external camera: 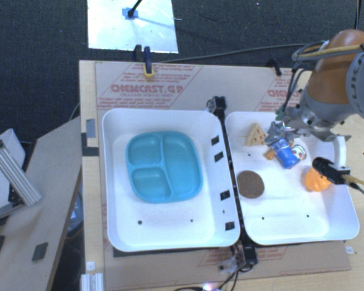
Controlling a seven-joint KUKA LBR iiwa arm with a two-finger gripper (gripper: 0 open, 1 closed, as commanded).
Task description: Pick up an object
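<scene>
1. While the claw (pixel 279 131) hangs low over the right bin (pixel 303 226), the grey wrist above covers its own tips, so whether it is wide or narrow, I cannot tell.
2. Right under the claw, on its near side, lies a blue can (pixel 286 155). Its upper end runs up into the claw's metal and is hidden there, and it's hard to make out whether the can is gripped or only lying in the bin.
3. A small orange scrap (pixel 270 155) peeks out just beside the can, on the claw's left. It's too small to tell what it is.
4. Left of the claw, close by, sits a yellow cheese wedge (pixel 253 134), in full sight.
5. Nearer the camera than the claw and a little left, a brown disc (pixel 250 184) lies flat, well apart from the can.
6. Off to the claw's right and nearer the camera, an orange lump (pixel 314 180) is partly covered on its right side by robot hardware.
7. Far left of the claw, the left bin (pixel 170 229) holds a blue divided plate (pixel 164 165).
8. Writing now: the board (pixel 188 80) under both bins reads "CHEMCAST GP" in red behind the left bin. The same print repeats behind the claw, cut off by the arm (pixel 343 71) and cables.
9. Smaller red lines beneath that lettering are too fine to read.
</scene>
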